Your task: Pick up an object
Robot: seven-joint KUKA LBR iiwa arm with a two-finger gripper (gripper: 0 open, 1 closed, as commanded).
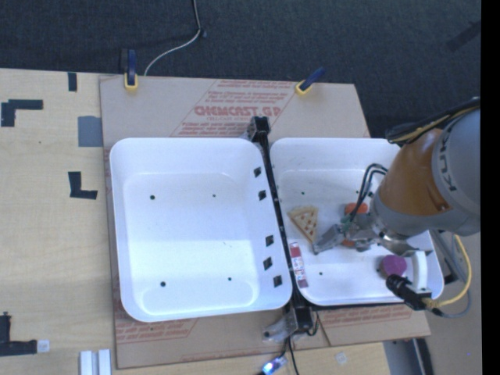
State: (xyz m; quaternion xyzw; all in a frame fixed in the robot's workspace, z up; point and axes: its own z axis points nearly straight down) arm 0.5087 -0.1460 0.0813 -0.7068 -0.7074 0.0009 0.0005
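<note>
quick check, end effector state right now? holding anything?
End effector: low over the right bin, beside the triangular tan piece. Open or closed cannot be told, and no object is visibly held.

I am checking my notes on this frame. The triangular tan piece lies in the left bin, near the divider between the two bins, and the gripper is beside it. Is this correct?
Not quite. The camera view shows the triangular tan piece in the right bin, not the left one. It does lie near the divider, with the gripper beside it.
</note>
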